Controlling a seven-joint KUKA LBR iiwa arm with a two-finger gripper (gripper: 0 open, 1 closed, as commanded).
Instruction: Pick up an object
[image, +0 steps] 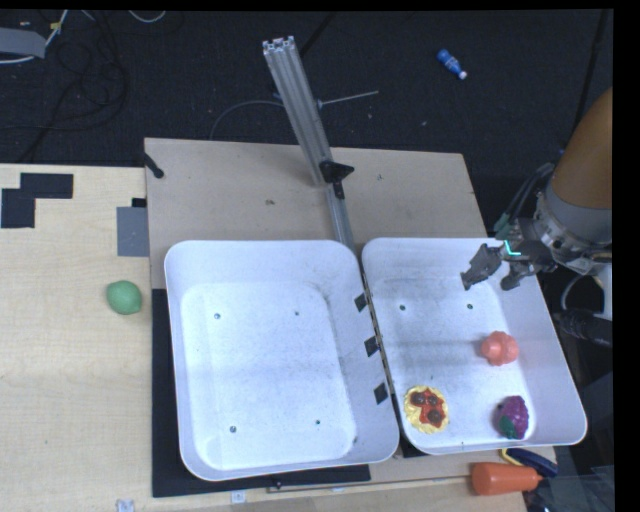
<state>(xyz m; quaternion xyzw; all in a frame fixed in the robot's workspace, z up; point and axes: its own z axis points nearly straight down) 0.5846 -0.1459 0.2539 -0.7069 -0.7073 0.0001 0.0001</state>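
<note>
My gripper (496, 272) hangs over the upper right part of the right bin (440, 270), its two dark fingers spread apart with nothing between them. Below it in the same bin lies a pink-orange lump (498, 348). Further toward the front edge sit a yellow round piece with a red and dark top (427, 409) and a purple grape-like bunch (512, 416). The grey arm with its orange band (588, 150) comes in from the right.
The left bin (200, 270) stands beside the right one, joined by dark clips. A green ball (124, 297) rests on the bench to the left. An orange carrot-like toy (505, 478) lies outside the right bin's front edge. A metal rail (305, 110) slants behind the bins.
</note>
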